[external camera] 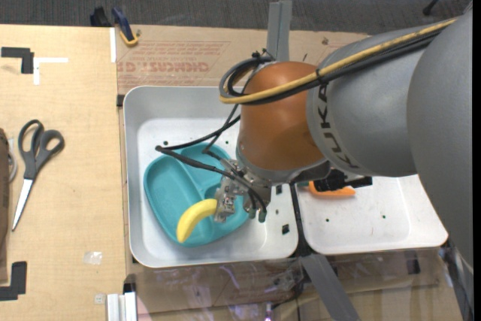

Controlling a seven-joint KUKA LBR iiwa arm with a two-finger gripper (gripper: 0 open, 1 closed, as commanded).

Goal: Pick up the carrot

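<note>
Overhead slanted view of the bench. The arm (376, 101), grey with an orange band, enters from the right of the frame and covers much of the centre. Its gripper (229, 203) hangs low over the left bin (139, 162), just above the right part of a teal divided dish (161, 192) lying in that bin. A yellow banana (192, 219) rests on the dish, its upper end right beside the gripper's tip. Whether the claw is wide or narrow cannot be told here, as the mechanism is small and cluttered with cables; nothing is visibly held.

The carrot (334, 191), orange, lies in the right bin (376, 225) near that bin's upper left, partly hidden under the wrist and well apart from the gripper.

At the left of the frame, scissors (34, 154) lie on the wooden bench top (60, 237). Flattened cardboard (180, 56) lies above the bins.
</note>
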